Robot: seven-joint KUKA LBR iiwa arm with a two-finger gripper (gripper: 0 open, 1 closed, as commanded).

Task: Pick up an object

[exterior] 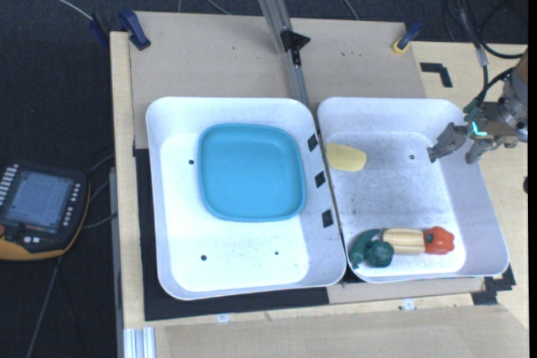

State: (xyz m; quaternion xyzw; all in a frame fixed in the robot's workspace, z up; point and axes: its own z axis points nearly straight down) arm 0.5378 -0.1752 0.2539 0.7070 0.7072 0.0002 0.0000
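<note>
Nearest us, along the front wall of the right bin (pixel 491 218), we see three small things lying in a row: a dark green lump (pixel 372 251), a tan piece (pixel 403 241) touching it, and a red piece (pixel 439 240) at the far end of the row. They look pushed up against the wall, which could make a grasp awkward. Further back in the same bin, a yellow piece (pixel 346 157) lies by itself near the divider, with bare floor around it, so we judge it the easiest pick. The left bin (pixel 168 180) holds a blue plate (pixel 252 172), flat in its middle. At the right bin's far right corner our gripper (pixel 461 145) hovers, its fingers spread apart with nothing between them, well apart from every candidate.
</note>
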